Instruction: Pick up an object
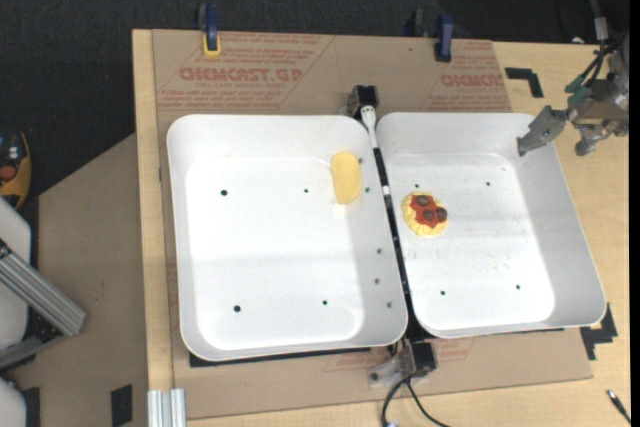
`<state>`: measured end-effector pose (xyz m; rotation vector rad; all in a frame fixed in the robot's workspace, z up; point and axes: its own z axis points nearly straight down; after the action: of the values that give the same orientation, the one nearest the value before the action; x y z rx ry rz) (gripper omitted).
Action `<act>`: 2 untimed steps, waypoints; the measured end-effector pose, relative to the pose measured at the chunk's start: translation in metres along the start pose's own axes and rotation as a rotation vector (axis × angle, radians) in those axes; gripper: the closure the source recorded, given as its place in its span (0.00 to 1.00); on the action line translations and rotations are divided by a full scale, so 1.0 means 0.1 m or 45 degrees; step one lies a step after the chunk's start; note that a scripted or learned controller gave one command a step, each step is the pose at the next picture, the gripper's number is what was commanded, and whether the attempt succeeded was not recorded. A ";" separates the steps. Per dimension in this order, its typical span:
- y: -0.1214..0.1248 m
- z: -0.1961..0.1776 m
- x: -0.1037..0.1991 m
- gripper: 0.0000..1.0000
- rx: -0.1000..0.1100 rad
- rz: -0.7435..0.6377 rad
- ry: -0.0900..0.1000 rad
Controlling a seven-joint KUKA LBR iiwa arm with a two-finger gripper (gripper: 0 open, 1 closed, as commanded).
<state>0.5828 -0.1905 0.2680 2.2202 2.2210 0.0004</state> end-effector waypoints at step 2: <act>-0.09 0.32 0.57 1.00 0.009 -0.006 0.005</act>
<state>0.5736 -0.1336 0.2356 2.2206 2.2318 -0.0025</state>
